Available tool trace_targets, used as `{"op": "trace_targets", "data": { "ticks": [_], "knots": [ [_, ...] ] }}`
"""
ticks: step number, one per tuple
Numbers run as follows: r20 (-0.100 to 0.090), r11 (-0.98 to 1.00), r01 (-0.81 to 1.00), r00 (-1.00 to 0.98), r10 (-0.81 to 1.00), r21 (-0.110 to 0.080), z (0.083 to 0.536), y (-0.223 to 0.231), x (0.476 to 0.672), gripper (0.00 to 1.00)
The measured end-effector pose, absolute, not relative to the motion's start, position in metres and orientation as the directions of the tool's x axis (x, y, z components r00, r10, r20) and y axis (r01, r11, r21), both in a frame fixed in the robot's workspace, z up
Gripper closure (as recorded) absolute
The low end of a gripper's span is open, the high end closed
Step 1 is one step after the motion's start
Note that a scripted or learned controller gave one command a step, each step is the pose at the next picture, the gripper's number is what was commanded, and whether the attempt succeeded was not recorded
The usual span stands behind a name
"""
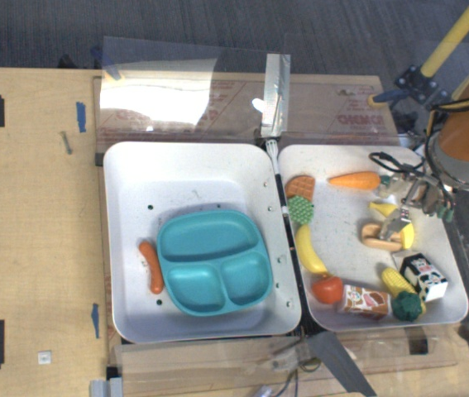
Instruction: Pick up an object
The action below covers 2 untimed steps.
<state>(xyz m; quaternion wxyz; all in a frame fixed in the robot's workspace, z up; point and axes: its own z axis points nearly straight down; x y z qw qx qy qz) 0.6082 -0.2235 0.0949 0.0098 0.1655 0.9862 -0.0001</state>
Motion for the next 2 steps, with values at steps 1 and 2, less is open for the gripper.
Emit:
{"op": "trace_targets", "data": {
  "ticks": [1, 2],
  "knots": [
    [-0.021, 0.906, 0.422, -0.906, 0.422, 0.004, 0.095, -0.177, 0.584, 0.00],
    [-0.023, 0.890, 0.456, -0.890, 0.456, 0.008, 0.096, -0.188, 0.554, 0.00]
  ]
}}
